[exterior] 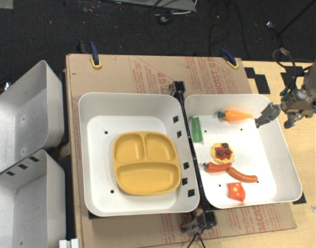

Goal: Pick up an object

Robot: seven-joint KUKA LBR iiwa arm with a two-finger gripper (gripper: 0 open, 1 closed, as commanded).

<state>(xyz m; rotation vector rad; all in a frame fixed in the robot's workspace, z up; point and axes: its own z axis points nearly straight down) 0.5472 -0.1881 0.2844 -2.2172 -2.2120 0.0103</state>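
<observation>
The hand is hanging at the right edge of the right bin, its two fingers standing apart with nothing between them. It is sitting just right of a toy carrot, which is lying near the bin's far wall.

A green block is resting along the bin's left wall. Near the middle, a small pizza toy is lying just above a red chili. A sausage is lying to the right of the chili, and a red strawberry piece is sitting near the front wall.

In the left bin, a yellow divided plate is lying flat. Both bins are sitting side by side on the desk.
</observation>
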